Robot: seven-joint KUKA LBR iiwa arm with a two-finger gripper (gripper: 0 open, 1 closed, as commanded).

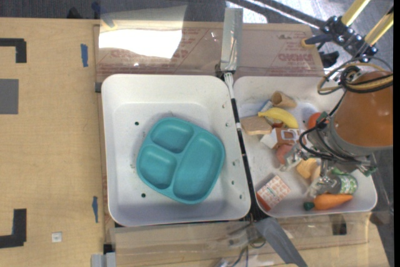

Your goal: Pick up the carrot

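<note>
The carrot (332, 201) is orange with a green stem end pointing left. It lies flat near the front right corner of the right bin (369, 204). My gripper (322, 184) hangs from the orange-banded wrist just above the carrot's left half, pointing down into the bin. The wrist and cables hide most of the gripper, and nothing shows held in it.
The right bin also holds a banana (279, 115), a tan block (254, 125), a small red-patterned box (273, 191), a yellow chunk (306, 167) and a green-and-white can (344, 184) right behind the carrot. A teal divided plate (180, 160) sits in the left bin (119, 103).
</note>
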